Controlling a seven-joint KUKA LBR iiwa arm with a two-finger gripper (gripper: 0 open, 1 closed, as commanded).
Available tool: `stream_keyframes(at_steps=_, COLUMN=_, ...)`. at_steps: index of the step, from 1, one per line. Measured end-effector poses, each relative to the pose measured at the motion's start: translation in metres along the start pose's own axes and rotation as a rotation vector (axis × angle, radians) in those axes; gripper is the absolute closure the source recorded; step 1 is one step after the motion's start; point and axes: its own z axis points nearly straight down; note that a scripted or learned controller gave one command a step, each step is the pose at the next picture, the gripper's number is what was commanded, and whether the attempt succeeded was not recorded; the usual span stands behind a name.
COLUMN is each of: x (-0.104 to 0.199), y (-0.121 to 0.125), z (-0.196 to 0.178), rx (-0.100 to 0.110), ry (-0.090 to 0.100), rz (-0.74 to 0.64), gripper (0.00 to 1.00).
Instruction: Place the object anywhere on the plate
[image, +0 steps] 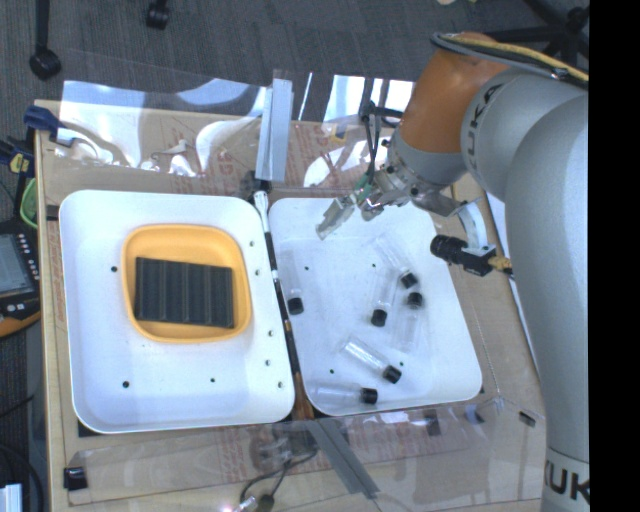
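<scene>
The tool (335, 217) hovers over the right white bin (455, 375); its grip cannot be told. Below it lie clear black-capped vials (372, 359); far left, the yellow rectangular plate (140, 249).

Two shallow white bins side by side on the wooden worktop (150, 470): left bin (75, 300) toward the left edge, right bin (450, 350) just beside it, rims touching. Grey metal bar (272, 130) at the far edge, above the seam between them. Crumpled clear plastic sheeting (150, 110) along the far edge. Small black block (73, 477) at the near left corner. Handheld screen device (12, 270) off the left edge. Dark floor (250, 35) beyond, with a black caster (44, 66).
</scene>
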Motion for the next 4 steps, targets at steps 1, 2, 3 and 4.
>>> stream_keyframes(at_steps=1, x=-0.044, y=-0.006, z=0.002, rx=-0.002, ry=-0.002, rz=-0.339, gripper=0.0)
stream_keyframes(at_steps=2, x=-0.061, y=-0.024, z=0.003, rx=0.0, ry=0.002, rz=-0.856, gripper=0.0)
stream_keyframes(at_steps=3, x=-0.053, y=-0.046, z=-0.011, rx=0.0, ry=0.002, rz=-1.142, gripper=0.0)
stream_keyframes(at_steps=4, x=-0.063, y=-0.017, z=-0.06, rx=-0.003, ry=-0.003, rz=-1.377, gripper=0.0)
